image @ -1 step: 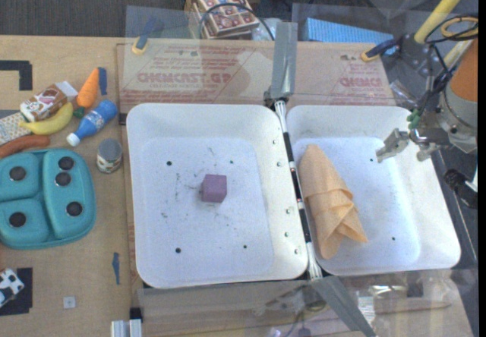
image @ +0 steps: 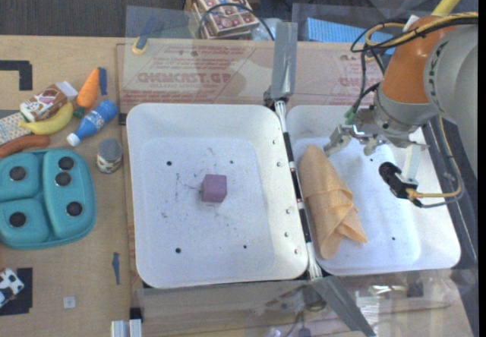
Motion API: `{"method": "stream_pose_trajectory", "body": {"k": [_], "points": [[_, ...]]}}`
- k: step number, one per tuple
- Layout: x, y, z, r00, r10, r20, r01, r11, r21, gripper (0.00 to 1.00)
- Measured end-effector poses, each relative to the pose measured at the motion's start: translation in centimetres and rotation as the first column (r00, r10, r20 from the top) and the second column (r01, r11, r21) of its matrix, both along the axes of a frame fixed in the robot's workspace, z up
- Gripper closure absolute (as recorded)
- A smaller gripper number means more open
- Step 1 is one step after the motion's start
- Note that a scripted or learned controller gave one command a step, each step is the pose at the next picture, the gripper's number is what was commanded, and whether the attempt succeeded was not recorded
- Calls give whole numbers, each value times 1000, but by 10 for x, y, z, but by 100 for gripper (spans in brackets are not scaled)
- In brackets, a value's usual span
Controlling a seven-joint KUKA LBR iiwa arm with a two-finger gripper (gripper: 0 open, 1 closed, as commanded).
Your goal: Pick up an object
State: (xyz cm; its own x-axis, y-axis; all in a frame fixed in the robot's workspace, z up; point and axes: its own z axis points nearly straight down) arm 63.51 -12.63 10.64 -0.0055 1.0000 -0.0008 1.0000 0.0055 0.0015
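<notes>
The claw (image: 355, 138) hangs over the far end of the right bin (image: 433, 252), its prongs spread apart and nothing between them. Just below and to its left lies a folded tan cloth (image: 330, 203) (the nearest candidate). Well off to the left, a small purple block (image: 213, 188) sits mid-floor in the left bin (image: 152, 130). Judging by this, the approach is in hand: next comes descending onto the cloth and closing.

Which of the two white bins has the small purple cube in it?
The left bin. The purple cube sits near its middle, alone. The right bin holds a folded tan cloth instead, with the gripper over it.
</notes>
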Motion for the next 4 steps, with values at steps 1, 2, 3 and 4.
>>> {"method": "stream_pose_trajectory", "body": {"k": [1, 2, 3, 4], "points": [[-46, 33, -17, 1000, 26, 8, -26, 1000, 0, 0], [-154, -3, -18, 999, -34, 6, 34, 999, 0, 0], [-152, -3, -7, 999, -35, 13, 35, 999, -1, 100], [-152, -3, -7, 999, -34, 13, 34, 999, -1, 0]]}}
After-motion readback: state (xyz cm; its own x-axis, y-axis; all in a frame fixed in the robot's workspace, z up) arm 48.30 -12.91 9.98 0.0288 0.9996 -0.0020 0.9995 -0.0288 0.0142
